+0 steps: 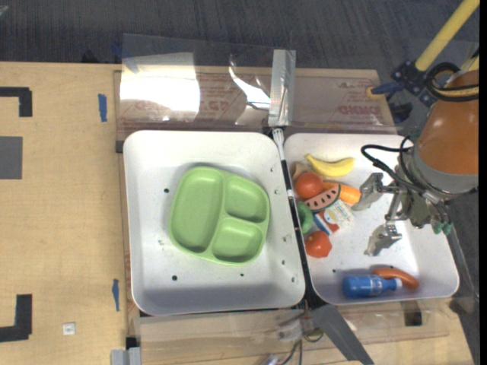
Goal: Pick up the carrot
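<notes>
The tool (pixel 379 211) hangs over the middle of the right bin (pixel 437 280) with its fingers spread wide and nothing between them, so the pick has not yet taken place. The carrot (pixel 396 277) lies near that bin's front wall, touching the blue bottle (pixel 363 285), a little forward of the tool and apart from the heap of banana (pixel 330 166), tomato (pixel 308 185) and watermelon slice (pixel 323 198) by the divider. By the look of it, the whole job remains: move over the carrot, descend, close on it and lift, while the green plate (pixel 219 214) in the left bin (pixel 144 166) plays no part.
</notes>
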{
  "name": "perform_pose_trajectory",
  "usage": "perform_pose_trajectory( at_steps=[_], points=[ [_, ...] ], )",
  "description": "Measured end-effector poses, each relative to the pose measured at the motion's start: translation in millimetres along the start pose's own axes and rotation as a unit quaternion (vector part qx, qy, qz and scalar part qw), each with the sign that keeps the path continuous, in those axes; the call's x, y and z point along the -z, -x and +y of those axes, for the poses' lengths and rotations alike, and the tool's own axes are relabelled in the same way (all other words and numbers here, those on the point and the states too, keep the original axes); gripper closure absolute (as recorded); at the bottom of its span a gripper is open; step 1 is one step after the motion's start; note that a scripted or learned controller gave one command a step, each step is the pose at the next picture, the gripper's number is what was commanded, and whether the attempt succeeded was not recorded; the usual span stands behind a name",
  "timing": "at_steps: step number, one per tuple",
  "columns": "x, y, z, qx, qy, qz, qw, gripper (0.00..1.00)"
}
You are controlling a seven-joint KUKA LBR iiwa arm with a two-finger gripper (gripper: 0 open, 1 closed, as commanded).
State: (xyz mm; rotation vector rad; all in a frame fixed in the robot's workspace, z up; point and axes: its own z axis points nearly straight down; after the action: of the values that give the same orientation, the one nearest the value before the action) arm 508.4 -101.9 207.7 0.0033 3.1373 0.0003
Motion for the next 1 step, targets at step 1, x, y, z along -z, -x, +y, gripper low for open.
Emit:
perform_pose_trajectory(
  at_steps=[1],
  points=[
    [-97.2,57.1,4.7,0.043,0.002,0.005,0.9991,0.00]
  ],
)
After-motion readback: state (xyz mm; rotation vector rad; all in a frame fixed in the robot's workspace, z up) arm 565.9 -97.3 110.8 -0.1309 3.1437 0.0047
